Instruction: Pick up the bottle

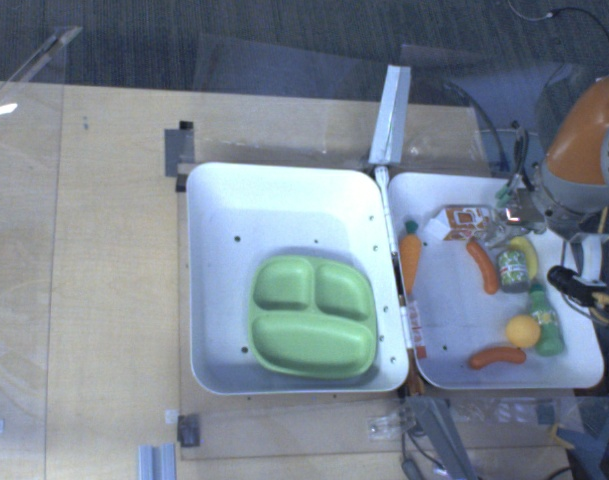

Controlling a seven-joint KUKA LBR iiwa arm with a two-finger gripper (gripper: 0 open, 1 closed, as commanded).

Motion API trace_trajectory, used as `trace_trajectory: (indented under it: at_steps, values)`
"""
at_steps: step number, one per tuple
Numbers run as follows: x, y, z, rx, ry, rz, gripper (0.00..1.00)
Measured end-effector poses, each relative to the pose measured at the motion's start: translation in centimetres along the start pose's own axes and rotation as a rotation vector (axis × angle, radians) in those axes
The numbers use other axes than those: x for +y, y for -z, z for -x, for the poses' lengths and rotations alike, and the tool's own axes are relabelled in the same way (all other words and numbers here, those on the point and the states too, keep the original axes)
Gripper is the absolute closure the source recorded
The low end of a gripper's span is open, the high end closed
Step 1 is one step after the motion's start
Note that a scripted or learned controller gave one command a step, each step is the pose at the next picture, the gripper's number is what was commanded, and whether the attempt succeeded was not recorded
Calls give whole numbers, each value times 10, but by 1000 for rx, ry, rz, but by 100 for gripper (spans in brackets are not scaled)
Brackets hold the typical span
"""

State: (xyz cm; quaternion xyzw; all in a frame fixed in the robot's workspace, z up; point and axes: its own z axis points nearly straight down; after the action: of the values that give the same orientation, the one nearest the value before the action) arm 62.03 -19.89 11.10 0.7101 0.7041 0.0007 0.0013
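Note:
The bottle [547, 332] is small and green, with a label near its top. It lies in the right bin [454, 363] near the right wall, touching a yellow lemon [522, 331]. My gripper [514, 212] hangs over the far right part of that bin, beside a white and orange packet [462, 221]. It is well behind the bottle, with a can and a banana between them. Nothing shows in its grasp.
The right bin also holds a carrot [410, 260], two sausages [482, 265] [497, 356], a green-labelled can [513, 266] and a banana [525, 247]. A green divided plate [312, 315] lies in the left bin [224, 268]. Black cables [584, 290] hang at the right edge.

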Motion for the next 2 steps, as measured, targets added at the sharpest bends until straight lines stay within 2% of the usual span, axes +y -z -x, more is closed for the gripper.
trace_trajectory:
  at_steps: [1, 2]
  values:
    - [-17, 100, -51, 0, -30, 6, 100]
    - [22, 37, -55, 0, -45, 1, 100]
